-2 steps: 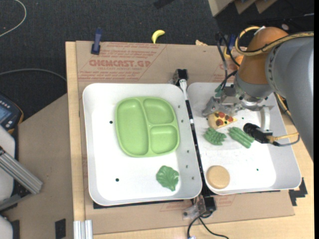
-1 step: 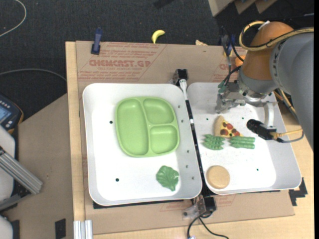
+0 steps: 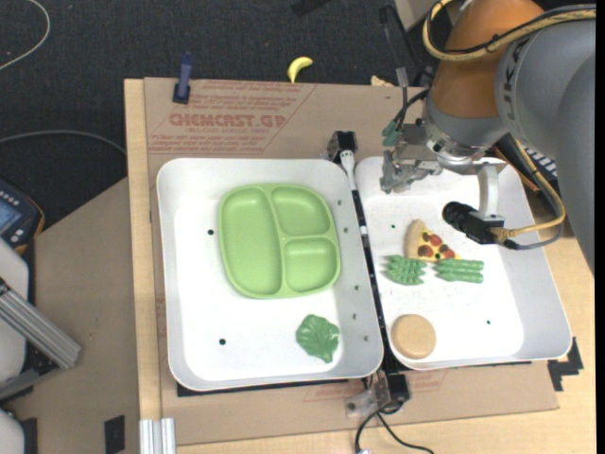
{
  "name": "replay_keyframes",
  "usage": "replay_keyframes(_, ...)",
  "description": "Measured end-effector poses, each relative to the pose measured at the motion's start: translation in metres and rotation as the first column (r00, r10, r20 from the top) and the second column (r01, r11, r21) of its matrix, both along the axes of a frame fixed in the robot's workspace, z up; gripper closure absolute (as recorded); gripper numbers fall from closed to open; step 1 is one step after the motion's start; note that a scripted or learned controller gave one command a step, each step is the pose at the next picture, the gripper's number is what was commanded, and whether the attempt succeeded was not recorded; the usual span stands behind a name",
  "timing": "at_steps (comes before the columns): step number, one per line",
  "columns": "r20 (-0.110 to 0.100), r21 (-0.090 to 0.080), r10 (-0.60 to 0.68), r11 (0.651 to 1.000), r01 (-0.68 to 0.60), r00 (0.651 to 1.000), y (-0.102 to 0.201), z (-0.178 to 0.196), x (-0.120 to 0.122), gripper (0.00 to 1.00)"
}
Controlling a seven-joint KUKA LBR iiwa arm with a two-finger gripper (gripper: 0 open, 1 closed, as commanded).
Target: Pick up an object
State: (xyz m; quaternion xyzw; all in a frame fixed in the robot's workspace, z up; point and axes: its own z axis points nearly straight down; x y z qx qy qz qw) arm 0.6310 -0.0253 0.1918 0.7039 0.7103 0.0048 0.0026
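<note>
In the right bin [image 3: 529, 301] lie a pizza slice [image 3: 425, 242], two green bean bunches [image 3: 406, 270] [image 3: 460, 270] and a round tan cookie [image 3: 413, 336]. The left bin [image 3: 184, 282] holds a green divided plate [image 3: 280, 239] and a green lettuce piece [image 3: 319, 337]. My gripper [image 3: 405, 176] hangs over the far left corner of the right bin, above and behind the pizza slice. Nothing shows between its fingers.
The grey arm with its orange band [image 3: 482, 45] fills the upper right, and a black cable fitting [image 3: 470, 220] sits just right of the pizza. A black divider [image 3: 362, 244] runs between the bins. A small yellow banana [image 3: 300, 66] lies beyond the cardboard.
</note>
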Motion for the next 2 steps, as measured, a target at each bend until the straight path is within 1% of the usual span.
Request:
replay_keyframes(1, -0.014, 0.001, -0.001, 1.000, 0.001, 1.000, 0.073, -0.007, -0.024, 1.00)
replay_keyframes(2, -0.006, -0.001, -0.003, 1.000, 0.003, 1.000, 0.124, 0.064, -0.062, 1.00)
